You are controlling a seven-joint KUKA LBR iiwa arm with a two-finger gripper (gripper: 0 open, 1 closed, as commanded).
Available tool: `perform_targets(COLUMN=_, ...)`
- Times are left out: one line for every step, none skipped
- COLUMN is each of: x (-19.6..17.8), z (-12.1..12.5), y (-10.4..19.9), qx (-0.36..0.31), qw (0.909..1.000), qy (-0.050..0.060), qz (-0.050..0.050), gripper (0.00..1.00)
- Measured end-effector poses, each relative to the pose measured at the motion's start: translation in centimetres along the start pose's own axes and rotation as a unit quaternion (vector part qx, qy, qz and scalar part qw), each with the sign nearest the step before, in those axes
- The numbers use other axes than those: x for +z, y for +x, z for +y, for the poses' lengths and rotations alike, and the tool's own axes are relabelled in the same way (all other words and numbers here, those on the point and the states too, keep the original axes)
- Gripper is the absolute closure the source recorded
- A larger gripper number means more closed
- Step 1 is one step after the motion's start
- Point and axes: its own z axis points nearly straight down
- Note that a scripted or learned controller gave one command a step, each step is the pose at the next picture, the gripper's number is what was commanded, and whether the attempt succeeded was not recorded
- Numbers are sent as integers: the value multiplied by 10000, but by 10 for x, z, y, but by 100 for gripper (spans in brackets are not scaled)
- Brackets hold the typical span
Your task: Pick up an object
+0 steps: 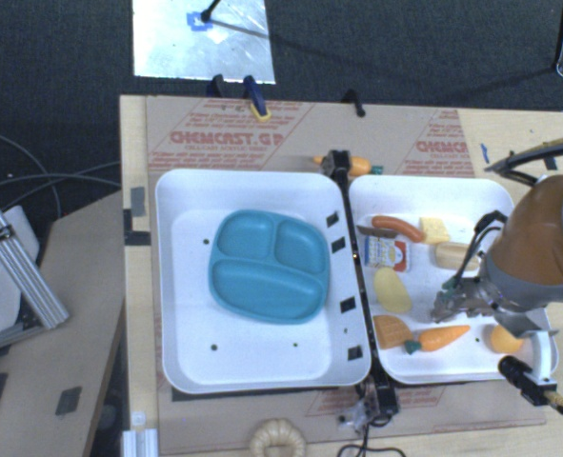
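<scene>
Reaching in from the right, the arm [538, 246] is lowered over the right bin [498, 194], where the graspable things are gathered, and the jaws [450, 305] are seen just above the carrot [440, 338], low over the bin floor. Whether the jaws are apart or together cannot be told, since the dark parts blur against one another, and nothing is seen clamped between them. The toy foods are scattered loosely across the right bin, presumably so that any one may be taken: a sausage [397, 227] and a pale cheese block [435, 229] lie at the far side, a small printed packet [388, 252] and a yellow potato-like piece [392, 290] lie nearer the dividing wall, an orange wedge [392, 330] lies at the near left, and a small orange fruit [506, 340] lies at the near right. The left bin [176, 255] carries a blue divided plate [268, 266], set apart as a likely destination. Both bins rest on the cardboard-covered table [291, 127]. The carrot is judged the likeliest target, being closest under the jaws, though the potato-like piece is also near.
</scene>
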Motion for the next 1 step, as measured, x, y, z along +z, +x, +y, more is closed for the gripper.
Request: perform_targets(x=-53, z=12, y=-2, qx=-18, qw=10000, qy=-16, qz=-1, gripper=100)
